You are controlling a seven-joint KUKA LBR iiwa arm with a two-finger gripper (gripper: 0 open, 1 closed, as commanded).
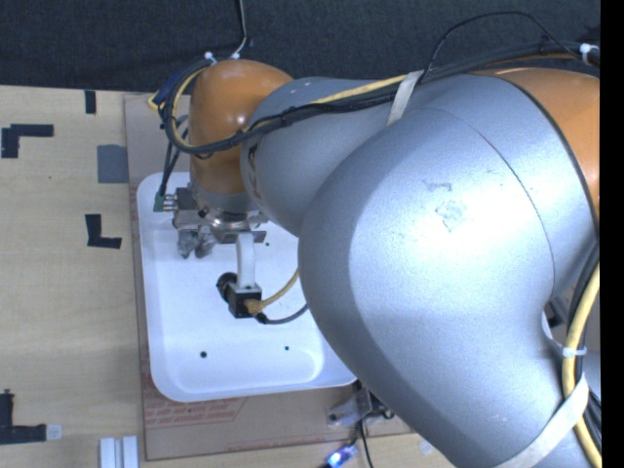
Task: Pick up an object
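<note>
The two-finger metal gripper (195, 246) hangs low over the upper left part of the shallow white plastic bin (224, 376), pointing down at its floor. From this angle I cannot tell whether it is open or closed, and I cannot tell whether it touches the floor.

Two small dark specks (203, 354) lie apart on the bare floor, nearer the bin's bottom edge; they are too small to identify. Where an object to pick up lies cannot be told, since the arm hides the right side of this bin.

Above the gripper rises the rounded orange wrist band (226, 96), and from it the thick grey arm (448, 261) runs to the right.

The bin rests on a flat brown cardboard sheet (195, 415). To the left lies the pale wooden bench (58, 300), with black tape marks (97, 234) and a grey square patch (112, 162).
</note>
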